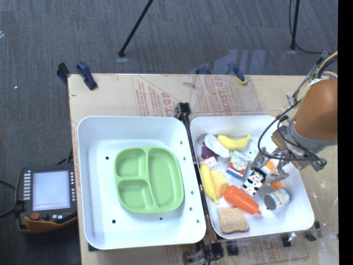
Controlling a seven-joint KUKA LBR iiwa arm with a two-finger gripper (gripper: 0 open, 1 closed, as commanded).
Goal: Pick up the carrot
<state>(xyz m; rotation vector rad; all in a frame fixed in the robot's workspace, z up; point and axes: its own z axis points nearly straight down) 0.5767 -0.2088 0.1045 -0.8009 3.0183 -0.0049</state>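
Both bins (88, 148) are white. The divided plate (149, 179) is pale green. The carrot (241, 199) is orange-red. The banana (234, 142) is yellow. The bread slice (234, 220) is tan with a darker crust. A small carton (254, 181) carries black-and-white cow patches. The can (276, 198) is grey with an orange label. The tabletop (160, 93) is light brown with red print.

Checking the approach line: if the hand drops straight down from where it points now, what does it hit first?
Most likely the cow-print carton, which sits directly beneath the hand, not the carrot, which lies lower-left of it. Depth is hard to judge from this slanted view.
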